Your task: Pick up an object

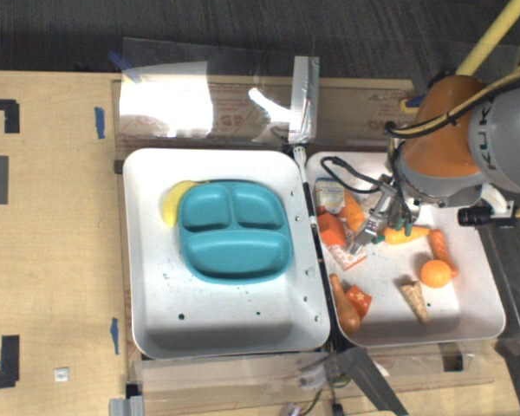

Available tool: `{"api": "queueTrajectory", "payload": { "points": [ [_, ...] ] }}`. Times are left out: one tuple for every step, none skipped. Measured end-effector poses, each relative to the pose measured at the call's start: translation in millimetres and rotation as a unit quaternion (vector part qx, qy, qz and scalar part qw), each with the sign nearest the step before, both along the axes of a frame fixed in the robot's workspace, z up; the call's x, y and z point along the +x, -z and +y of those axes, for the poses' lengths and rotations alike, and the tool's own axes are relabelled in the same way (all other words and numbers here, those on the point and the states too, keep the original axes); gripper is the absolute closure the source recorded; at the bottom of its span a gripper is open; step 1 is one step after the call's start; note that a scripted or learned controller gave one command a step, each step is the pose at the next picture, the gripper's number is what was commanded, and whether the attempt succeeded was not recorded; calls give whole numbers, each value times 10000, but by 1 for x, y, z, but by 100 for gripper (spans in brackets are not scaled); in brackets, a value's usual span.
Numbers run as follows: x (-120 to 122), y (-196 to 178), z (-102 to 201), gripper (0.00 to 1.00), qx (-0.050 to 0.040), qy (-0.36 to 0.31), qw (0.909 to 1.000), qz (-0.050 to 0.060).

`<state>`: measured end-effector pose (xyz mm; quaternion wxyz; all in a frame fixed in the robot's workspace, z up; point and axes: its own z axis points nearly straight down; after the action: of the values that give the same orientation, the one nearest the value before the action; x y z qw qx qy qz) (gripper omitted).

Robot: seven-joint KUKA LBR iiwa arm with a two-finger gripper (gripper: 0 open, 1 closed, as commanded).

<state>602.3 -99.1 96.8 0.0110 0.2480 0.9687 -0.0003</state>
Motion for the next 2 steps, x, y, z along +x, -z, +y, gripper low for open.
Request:
{"api": "queueTrajectory", "payload": {
  "points": [
    [8,0,-5,0,23,-135,9999,7],
    [6,-1,2,0,-19,-375,9993,-33]
  ]
}}
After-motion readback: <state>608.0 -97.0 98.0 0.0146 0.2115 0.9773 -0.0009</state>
